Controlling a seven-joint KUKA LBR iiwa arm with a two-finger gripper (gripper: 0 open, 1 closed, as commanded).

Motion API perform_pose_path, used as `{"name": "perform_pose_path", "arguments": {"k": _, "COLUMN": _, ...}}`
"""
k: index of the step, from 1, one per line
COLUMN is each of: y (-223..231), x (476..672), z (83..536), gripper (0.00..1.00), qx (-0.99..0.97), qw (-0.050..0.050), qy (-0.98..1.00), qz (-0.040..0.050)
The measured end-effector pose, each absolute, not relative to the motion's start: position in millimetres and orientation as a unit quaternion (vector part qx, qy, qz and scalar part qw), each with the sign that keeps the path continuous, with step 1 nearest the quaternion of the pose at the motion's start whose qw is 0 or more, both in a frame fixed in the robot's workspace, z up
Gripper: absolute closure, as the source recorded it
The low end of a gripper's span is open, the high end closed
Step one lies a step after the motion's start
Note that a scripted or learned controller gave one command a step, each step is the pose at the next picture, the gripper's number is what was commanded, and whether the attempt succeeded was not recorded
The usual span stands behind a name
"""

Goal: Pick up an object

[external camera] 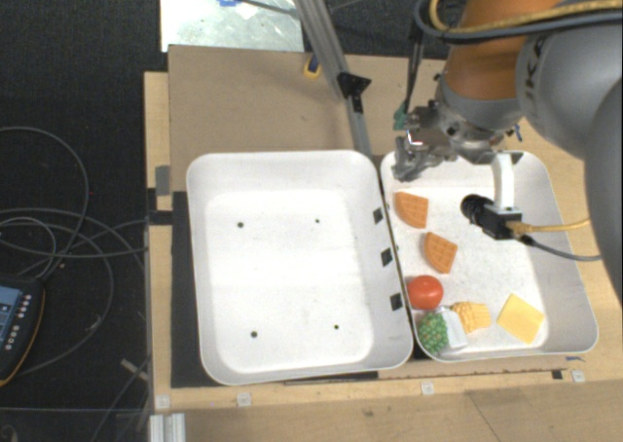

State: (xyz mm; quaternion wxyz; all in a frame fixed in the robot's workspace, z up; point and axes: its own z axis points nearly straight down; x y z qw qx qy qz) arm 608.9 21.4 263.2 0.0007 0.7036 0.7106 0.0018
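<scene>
The right bin (574,318) holds small toy foods. Two orange waffle-like pieces (412,209) (440,252) lie along its left side. Below them sit a red tomato (424,291), a green broccoli piece (433,333), a yellow corn piece (471,315) and a yellow cheese wedge (521,318). My gripper (411,164) hangs over the bin's far left corner, just above the upper orange piece. Nothing shows between its fingers, and their spread is too dark and small to read.
The left bin (209,333) lies beside the right one, with small black clips along the shared wall. A grey tripod leg (321,31) slants down behind the bins. A black camera unit (484,213) with a yellow cable hangs off the wrist over the right bin.
</scene>
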Motion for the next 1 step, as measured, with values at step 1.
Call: {"name": "perform_pose_path", "arguments": {"k": 1, "y": 65.9, "x": 633.1, "z": 236.7, "gripper": 1.0, "qx": 0.704, "qw": 0.0, "qy": 0.71, "qz": 0.0009}}
